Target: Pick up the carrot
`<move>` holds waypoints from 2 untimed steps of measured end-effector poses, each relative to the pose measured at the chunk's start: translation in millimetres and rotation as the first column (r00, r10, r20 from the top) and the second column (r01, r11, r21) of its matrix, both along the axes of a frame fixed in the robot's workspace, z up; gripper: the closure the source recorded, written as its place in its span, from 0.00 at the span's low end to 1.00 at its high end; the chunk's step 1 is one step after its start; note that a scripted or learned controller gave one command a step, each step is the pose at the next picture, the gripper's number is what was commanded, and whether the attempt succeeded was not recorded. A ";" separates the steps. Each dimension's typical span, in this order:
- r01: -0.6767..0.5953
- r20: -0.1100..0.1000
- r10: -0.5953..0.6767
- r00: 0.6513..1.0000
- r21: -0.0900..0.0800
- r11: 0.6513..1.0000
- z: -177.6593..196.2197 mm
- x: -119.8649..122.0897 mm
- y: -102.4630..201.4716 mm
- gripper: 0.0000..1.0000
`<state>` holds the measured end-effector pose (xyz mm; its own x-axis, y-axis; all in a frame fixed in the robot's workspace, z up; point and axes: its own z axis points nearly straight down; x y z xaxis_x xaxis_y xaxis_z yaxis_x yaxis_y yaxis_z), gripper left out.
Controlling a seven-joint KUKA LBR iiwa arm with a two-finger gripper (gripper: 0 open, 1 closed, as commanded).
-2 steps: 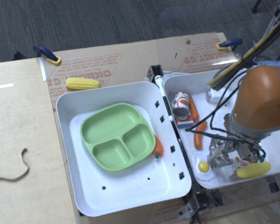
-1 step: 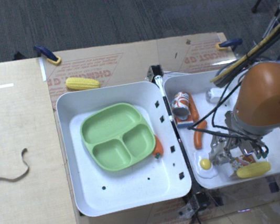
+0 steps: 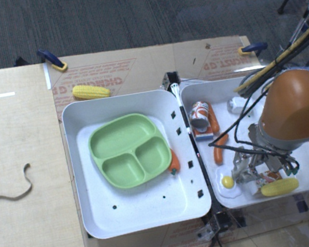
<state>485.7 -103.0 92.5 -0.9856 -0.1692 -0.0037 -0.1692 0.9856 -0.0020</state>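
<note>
Dark grey carpet at top; below it a pale wood worktop (image 3: 31, 228) w/ a brown cardboard sheet (image 3: 134, 70) under two shallow white bins side by side. On the wood at left: a thin dark curled cord (image 3: 13, 190). A blue clamp (image 3: 51, 59) sits at the cardboard's upper left corner, another blue clamp (image 3: 253, 48) at upper right. A yellow corn cob (image 3: 90, 91) lies on the cardboard just above the left bin (image 3: 93, 212).

Left bin holds a green divided plate (image 3: 130, 150), 3 compartments, tilted a bit. A carrot (image 3: 174, 162) lies in this bin touching the plate's right edge, near the bin's right wall, partly hidden by the plate rim; small green bit at its lower end.

Right bin (image 3: 197, 98): a red/white can (image 3: 200, 115) on its side near the top left, an orange-red carrot-like piece (image 3: 213, 120) just beside it on the right, w/ another orange length (image 3: 217, 153) below. A white item (image 3: 236, 102) near the top. A fried-egg toy (image 3: 228, 183) at bottom left, a yellow corn-like item (image 3: 279, 187) at bottom right.

Arm reaches in from the right, its orange band (image 3: 292, 105) over the right bin, black cables looping around. Gripper (image 3: 250, 171) hangs low in the right bin betw. egg and yellow item, well apart from the carrot in the left bin. Can't tell whether it's apart or together – clutter and cables hide it.
</note>
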 end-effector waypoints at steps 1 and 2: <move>-0.194 0.001 0.194 0.981 0.000 0.981 -0.3 4.5 -25.4 1.00; -0.330 -0.002 0.330 0.944 0.002 0.944 -0.9 1.9 -3.8 1.00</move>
